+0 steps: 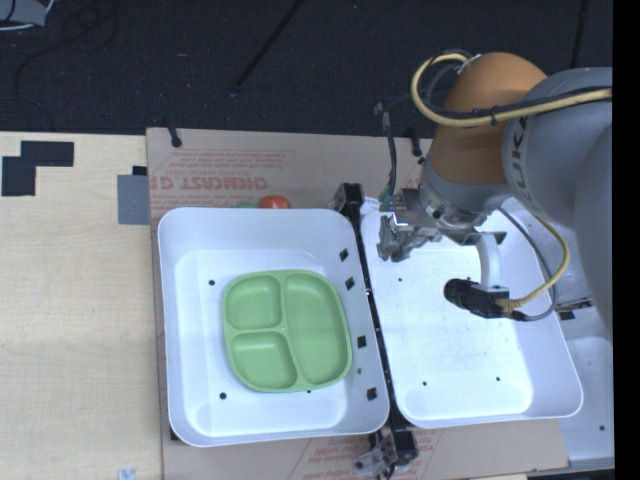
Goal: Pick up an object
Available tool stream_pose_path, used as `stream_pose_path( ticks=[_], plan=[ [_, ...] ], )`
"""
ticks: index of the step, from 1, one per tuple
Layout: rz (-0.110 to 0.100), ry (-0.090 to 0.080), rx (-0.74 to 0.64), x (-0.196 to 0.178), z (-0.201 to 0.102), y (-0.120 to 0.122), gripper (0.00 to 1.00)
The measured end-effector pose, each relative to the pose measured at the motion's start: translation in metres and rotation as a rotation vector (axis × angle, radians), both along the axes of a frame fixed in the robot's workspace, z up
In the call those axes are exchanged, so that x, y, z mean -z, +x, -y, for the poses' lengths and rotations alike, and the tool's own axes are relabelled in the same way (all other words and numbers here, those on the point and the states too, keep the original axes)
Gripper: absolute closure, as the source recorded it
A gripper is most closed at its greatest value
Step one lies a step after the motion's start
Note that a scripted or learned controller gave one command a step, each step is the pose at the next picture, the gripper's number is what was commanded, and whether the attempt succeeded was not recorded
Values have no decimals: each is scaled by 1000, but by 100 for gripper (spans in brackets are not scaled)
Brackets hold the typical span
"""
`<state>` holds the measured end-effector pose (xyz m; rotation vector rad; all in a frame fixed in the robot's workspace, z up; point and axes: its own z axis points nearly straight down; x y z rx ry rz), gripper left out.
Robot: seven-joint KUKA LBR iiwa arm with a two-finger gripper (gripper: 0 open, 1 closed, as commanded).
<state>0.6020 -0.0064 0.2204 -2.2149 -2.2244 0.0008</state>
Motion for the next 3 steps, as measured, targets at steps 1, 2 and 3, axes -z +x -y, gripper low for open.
stream_pose_path(
  ticks=[1, 2, 3],
  plan=[
    [-3, 0, 1, 9, -54, -4, 100],
    [0, 0, -1, 2, -106, 2, 100],
    [-1, -1, 2, 3, -104, 2, 0]
  ],
)
